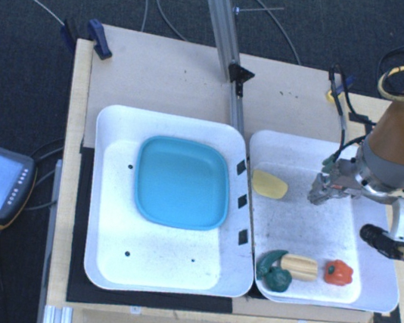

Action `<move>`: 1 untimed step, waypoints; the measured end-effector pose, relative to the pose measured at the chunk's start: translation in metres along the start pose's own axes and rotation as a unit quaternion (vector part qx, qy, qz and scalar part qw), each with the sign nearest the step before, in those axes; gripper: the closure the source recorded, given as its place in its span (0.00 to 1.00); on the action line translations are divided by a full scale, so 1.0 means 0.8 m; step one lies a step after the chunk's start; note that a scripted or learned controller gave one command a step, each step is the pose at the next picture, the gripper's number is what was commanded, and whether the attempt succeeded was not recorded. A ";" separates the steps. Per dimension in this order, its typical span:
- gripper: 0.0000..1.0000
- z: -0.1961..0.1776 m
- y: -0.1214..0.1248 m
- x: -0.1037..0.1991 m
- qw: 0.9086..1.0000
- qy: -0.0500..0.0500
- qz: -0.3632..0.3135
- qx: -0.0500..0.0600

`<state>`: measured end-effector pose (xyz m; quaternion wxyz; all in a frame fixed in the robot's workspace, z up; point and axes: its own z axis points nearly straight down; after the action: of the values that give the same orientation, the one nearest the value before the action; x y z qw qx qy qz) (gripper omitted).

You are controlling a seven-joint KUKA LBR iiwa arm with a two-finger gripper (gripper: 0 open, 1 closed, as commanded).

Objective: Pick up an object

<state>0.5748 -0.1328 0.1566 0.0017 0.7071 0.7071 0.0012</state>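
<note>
over right bin (364,295), gripper (324,191) hangs near upper middle, just right of yellow piece (269,185), apart from it. nothing visible between its tips; how wide it stands, cannot tell, too small and dark. along bin's near edge: green piece (274,269) touching tan block (299,267), red pepper-like piece (337,272) just beside. left bin (103,202) carries blue plate (183,182). step in hand, by my reading: approach to nearest target, yellow piece. do it well: shift left until centred above piece, straddle narrow axis, descend straight, close only once low, keep off bin divider.
</note>
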 end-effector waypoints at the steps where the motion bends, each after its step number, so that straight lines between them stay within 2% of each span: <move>1: 1.00 -0.056 0.009 0.000 1.000 0.000 0.000 0.000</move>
<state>0.5819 -0.1328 0.2012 0.0019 0.7070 0.7073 0.0015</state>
